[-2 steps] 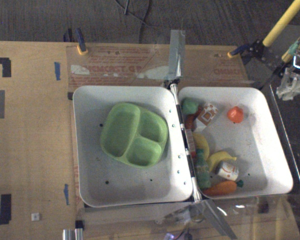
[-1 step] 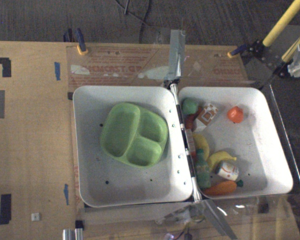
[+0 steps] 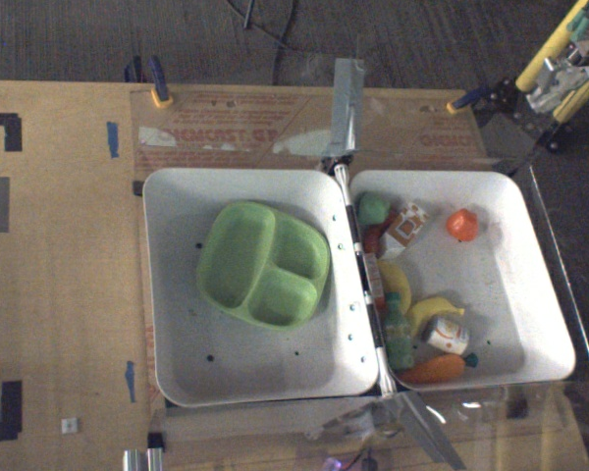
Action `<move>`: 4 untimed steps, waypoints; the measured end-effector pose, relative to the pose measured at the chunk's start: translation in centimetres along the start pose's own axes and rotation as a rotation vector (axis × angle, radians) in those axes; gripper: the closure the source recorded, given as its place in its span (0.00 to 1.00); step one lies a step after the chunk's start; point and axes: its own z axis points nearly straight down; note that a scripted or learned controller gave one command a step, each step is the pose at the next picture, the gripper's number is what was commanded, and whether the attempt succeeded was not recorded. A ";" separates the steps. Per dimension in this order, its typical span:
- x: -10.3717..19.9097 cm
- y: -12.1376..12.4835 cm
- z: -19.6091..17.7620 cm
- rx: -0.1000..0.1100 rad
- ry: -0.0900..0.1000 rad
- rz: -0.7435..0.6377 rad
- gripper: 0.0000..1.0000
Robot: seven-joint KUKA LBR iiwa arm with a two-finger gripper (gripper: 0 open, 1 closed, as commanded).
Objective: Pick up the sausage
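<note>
Sausage (image 3: 377, 239), dark red, against left wall of right bin (image 3: 535, 292), beside small carton (image 3: 406, 226), gripper (image 3: 560, 75) well apart, beyond bin's far right corner, its state indiscernible

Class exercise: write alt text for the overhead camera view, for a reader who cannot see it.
Two shallow white bins sit side by side on a bench: the left bin holds a green divided plate, the right bin a cluster of toy foods along its left and bottom edges, including a banana and a carrot. The tool hangs at the upper right, beyond the bins.
</note>
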 end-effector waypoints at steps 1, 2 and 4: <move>-3.3 -3.6 -0.1 0.002 0.003 -0.601 1.00; -3.5 -1.1 -3.9 -0.005 -0.003 -1.038 1.00; -4.1 -3.6 8.8 0.001 0.003 -0.590 0.00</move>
